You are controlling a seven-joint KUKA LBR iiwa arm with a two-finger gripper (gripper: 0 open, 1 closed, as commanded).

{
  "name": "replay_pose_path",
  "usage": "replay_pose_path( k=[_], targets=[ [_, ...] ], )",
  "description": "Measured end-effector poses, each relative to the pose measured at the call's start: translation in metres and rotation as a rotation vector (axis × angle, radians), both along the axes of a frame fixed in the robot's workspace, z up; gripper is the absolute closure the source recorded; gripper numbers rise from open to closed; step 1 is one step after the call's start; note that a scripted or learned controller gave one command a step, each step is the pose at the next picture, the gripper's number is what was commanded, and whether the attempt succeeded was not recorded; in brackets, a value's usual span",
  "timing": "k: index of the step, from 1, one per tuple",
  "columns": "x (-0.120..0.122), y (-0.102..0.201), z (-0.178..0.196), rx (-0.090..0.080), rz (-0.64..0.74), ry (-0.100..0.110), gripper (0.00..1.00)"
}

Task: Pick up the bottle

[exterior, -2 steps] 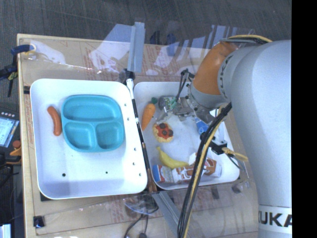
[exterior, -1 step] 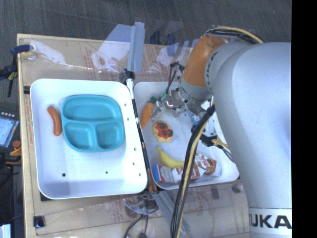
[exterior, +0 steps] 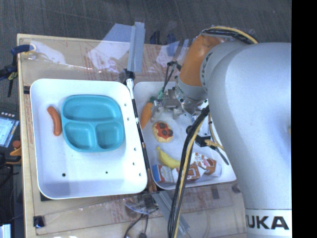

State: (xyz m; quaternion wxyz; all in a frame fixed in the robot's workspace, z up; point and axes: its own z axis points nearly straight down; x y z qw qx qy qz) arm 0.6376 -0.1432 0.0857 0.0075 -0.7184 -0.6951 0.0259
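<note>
We see the gripper (exterior: 166, 104) low in the right bin (exterior: 148, 90), beside the carrot (exterior: 146, 114) and just above the pizza slice (exterior: 163, 131). We cannot tell its state or whether it has anything. The bottle (exterior: 198, 167) seems to lie at the near edge of this bin, next to the banana (exterior: 168, 158), partly behind the black cables (exterior: 185, 152). We think the tool can easily close on the wrong food, because the bottle is well apart from it and the things are crowded.
</note>
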Motion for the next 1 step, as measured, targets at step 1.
replay_pose_path(
  k=[1],
  targets=[
    [0.0053, 0.0085, 0.0024, 0.013, 0.37, 0.003, 0.0]
  ],
)
